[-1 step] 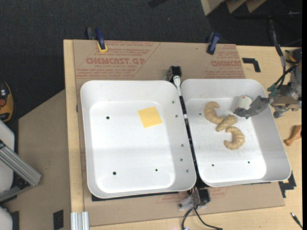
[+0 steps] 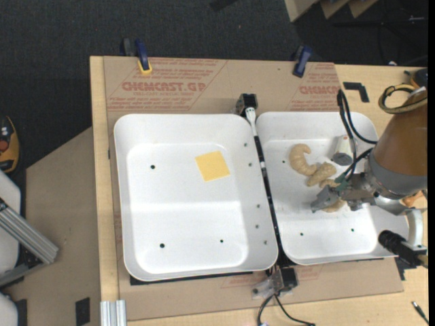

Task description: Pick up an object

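Low over the right bin [image 2: 319,255], right of its middle, sits my gripper [image 2: 328,201], tip pointing left. Open or closed: cannot tell, the tip is small and dark against the bin floor. A pale tan scrap [image 2: 334,208] shows just under the tip, touching or nearly so; can't say it is gripped.

Just beyond the tip, on the far-left side, lies a tan lump [image 2: 321,174]. It touches or runs into a tan curved piece [image 2: 299,157], hooked like a crescent, further left and farther back. A small grey object [image 2: 341,159] lies beside the lump on its far-right side, close to it. All three are in the far half of the right bin.

Behind my gripper the arm [image 2: 404,148] comes in from the right, orange band over grey wrist, with black cables [image 2: 346,117] looping up across the bin's far right corner.

Left bin [image 2: 136,202] touches the right bin along a shared edge. One flat yellow square [image 2: 213,166] lies in it, far of centre, well apart from everything else.

Both bins rest on a brown board [image 2: 102,182] held by two blue clamps [image 2: 143,53] at its far edge.
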You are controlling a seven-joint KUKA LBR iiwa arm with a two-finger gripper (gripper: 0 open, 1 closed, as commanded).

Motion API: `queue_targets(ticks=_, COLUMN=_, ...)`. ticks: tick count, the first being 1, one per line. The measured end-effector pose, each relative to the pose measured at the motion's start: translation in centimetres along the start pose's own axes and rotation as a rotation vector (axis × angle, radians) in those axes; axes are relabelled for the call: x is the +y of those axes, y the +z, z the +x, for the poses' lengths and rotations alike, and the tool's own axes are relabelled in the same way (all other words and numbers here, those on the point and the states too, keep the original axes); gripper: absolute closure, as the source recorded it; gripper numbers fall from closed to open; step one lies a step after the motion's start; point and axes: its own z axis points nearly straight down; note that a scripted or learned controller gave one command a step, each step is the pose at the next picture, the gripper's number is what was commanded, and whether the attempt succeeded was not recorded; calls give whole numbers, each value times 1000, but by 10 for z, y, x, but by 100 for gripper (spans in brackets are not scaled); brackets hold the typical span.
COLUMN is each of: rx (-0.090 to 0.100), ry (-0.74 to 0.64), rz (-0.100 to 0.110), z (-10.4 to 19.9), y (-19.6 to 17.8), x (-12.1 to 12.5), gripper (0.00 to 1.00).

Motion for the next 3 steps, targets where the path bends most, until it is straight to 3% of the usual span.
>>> queue_targets(ticks=1, rx=-9, ry=-3, rz=-20, z=-20, y=51, x=99, gripper=0)
queue_targets(ticks=2, rx=-8, ry=1, rz=-16, z=-19, y=39, x=95, gripper=100)
queue_targets(ticks=3, rx=-8, ry=-3, rz=-16, z=28, y=51, x=99, gripper=100)
